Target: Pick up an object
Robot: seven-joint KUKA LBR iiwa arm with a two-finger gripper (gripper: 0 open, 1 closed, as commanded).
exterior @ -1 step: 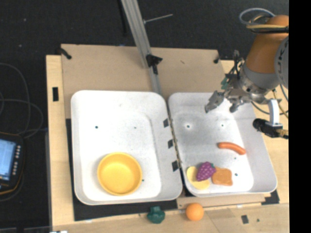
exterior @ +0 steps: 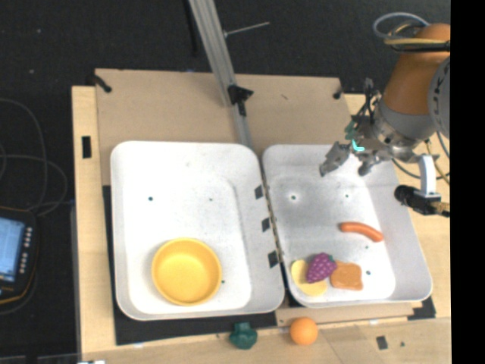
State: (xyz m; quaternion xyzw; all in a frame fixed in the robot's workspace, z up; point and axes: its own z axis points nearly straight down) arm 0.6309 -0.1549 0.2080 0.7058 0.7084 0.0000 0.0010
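**Orange sausage lies loose in the right bin, jaws parted above the far end**

Orange and slim, the toy sausage [exterior: 361,231] rests alone on the floor of the right bin [exterior: 402,279], clear of the bin's walls and apart from the cluster at the near edge. It is probably the easiest pick: likely hollow plastic, light, stiff and somewhat slick, so a pinch across its narrow middle, square to its long axis, should hold it without crushing. A grip nearer either tip could let it pivot or squirt out.

Near that bin's front edge, the purple grapes [exterior: 321,265] lie on a yellow piece [exterior: 305,276], touching a tan bread-like piece [exterior: 347,277]. Crowding makes these harder to take singly.

The gripper [exterior: 350,159] hangs over the far part of the right bin, well apart from the sausage, its jaws spread and holding nothing. The wrist points roughly downward, with the orange band [exterior: 413,67] above it.

A yellow bowl [exterior: 186,271] sits in the left bin [exterior: 129,203]. On the tabletop [exterior: 159,105], outside the bins, lie an orange ball [exterior: 303,331] and a green item [exterior: 243,336].
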